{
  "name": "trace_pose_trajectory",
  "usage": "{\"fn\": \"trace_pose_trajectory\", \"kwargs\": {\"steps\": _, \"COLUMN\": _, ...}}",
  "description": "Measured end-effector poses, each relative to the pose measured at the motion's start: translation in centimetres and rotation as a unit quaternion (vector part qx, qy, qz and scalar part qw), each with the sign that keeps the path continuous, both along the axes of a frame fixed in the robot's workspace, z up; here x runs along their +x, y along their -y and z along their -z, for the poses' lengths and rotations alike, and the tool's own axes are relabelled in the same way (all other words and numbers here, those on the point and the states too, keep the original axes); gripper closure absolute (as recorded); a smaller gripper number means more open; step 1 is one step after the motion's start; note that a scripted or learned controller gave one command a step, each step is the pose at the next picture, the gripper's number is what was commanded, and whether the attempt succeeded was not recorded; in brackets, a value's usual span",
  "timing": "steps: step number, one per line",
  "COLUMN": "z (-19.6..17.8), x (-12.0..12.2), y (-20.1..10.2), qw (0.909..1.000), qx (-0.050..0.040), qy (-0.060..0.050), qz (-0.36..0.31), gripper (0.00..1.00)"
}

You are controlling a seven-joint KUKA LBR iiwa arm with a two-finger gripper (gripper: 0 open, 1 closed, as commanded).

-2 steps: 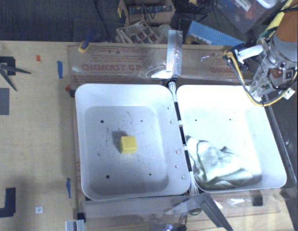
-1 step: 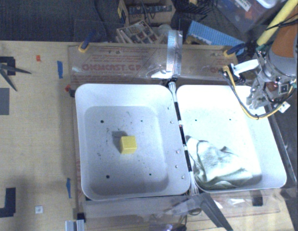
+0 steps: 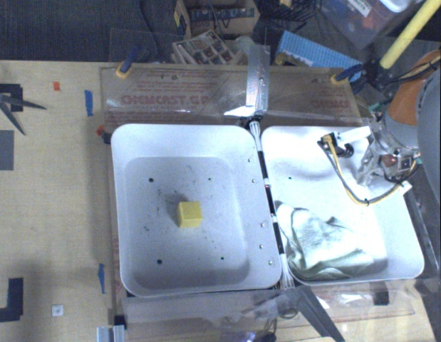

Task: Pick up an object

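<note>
While the grey arm (image 3: 419, 112) reaches in from the right of the camera view, its gripper (image 3: 373, 164) hangs over the far right part of the right bin (image 3: 305, 148), with yellow cable (image 3: 345, 180) looping just to its left. Whether the claw is apart or together cannot be told from this angle, and nothing shows between its tips. Below and to the left of the claw, in the near part of the same bin, lies a crumpled pale cloth (image 3: 323, 244). Well off to the claw's left, across the divide, a small yellow block (image 3: 190, 214) sits alone near the middle of the left bin (image 3: 135, 155).
</note>
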State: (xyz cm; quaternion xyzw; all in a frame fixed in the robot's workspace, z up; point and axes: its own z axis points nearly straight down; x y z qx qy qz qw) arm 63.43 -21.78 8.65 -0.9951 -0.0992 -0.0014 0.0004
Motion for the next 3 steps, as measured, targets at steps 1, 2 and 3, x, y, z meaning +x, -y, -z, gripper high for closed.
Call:
{"fn": "trace_pose_trajectory", "kwargs": {"steps": 1, "z": -2.8, "x": -2.8, "y": -4.3, "qw": 0.9996, "qx": 0.0007, "qy": -0.002, "qz": -0.03, "gripper": 1.0}}
{"fn": "trace_pose_trajectory", "kwargs": {"steps": 2, "z": -0.2, "x": -5.5, "y": -5.1, "qw": 1.0, "qx": -0.0006, "qy": 0.002, "qz": 0.0, "gripper": 1.0}}
{"fn": "trace_pose_trajectory", "kwargs": {"steps": 3, "z": -0.2, "x": -10.6, "y": -7.5, "qw": 1.0, "qx": 0.0002, "qy": 0.001, "qz": 0.0, "gripper": 1.0}}
